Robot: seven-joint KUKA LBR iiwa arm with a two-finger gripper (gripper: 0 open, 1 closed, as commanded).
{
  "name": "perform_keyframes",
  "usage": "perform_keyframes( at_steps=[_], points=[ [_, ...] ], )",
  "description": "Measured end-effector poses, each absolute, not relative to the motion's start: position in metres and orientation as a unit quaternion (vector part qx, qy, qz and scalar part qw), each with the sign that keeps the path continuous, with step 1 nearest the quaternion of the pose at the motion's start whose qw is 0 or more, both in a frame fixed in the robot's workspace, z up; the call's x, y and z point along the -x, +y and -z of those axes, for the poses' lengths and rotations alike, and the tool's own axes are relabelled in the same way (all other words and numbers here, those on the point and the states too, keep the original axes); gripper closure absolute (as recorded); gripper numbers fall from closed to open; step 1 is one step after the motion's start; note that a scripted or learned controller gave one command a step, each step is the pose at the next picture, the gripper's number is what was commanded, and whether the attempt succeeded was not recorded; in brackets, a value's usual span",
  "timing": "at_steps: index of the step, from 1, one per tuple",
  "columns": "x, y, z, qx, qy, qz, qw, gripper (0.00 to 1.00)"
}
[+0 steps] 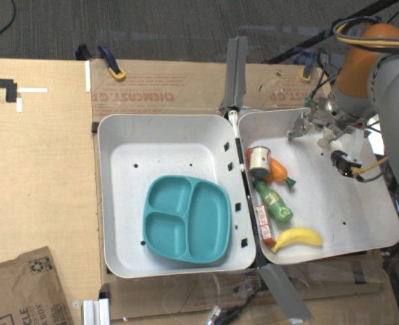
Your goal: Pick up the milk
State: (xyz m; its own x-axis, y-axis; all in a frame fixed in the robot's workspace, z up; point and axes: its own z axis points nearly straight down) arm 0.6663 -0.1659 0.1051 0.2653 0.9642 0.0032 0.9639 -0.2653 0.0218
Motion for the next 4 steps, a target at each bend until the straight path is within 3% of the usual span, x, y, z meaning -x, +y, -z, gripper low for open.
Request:
perform_keyframes(
  at_steps=[1, 3, 4],
  points=[
    [-0.665, -0.107, -0.103, -0.819, 0.574, -0.0065, 0.008, 0.0],
    [-0.665, -0.107, -0.103, -0.819, 0.574, -0.0064, 0.008, 0.0],
    [-0.659, -0.064, -0.192, -0.869, 0.495, 0.0008, 0.001, 0.0]
  ],
)
